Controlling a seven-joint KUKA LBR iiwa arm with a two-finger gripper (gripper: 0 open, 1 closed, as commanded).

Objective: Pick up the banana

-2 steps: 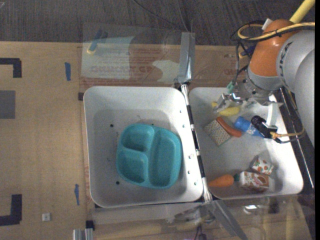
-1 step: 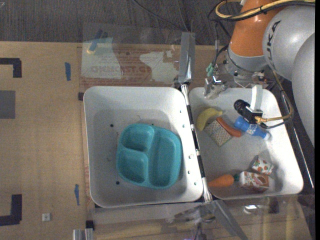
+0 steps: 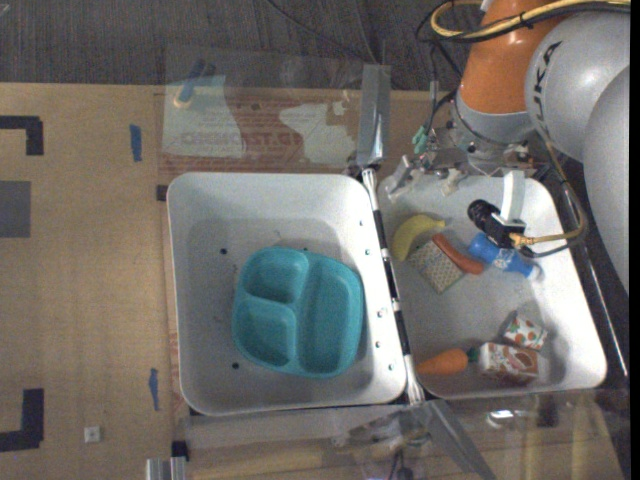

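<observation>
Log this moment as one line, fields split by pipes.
task: pick up banana | banana: lying in right bin, far-left corner, not held | gripper: above bin's far edge | left bin: teal tray

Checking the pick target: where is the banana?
The curved yellow banana lies in the right white bin, near its upper-left corner, beside the grey grater.

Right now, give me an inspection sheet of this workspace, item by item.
Surface: wooden bench bearing two white bins side by side.
Job's things: banana in the right bin, upper left corner, beside a grater.
Clutter: teal divided plate in the left bin; carrot, two small cartons, blue bottle.
Grippers: gripper above the right bin's far edge, holding nothing visible.
Cables: yellow cable looping over the right bin; black cables behind.
Surroundings: blue tape marks, clear sheet.
</observation>
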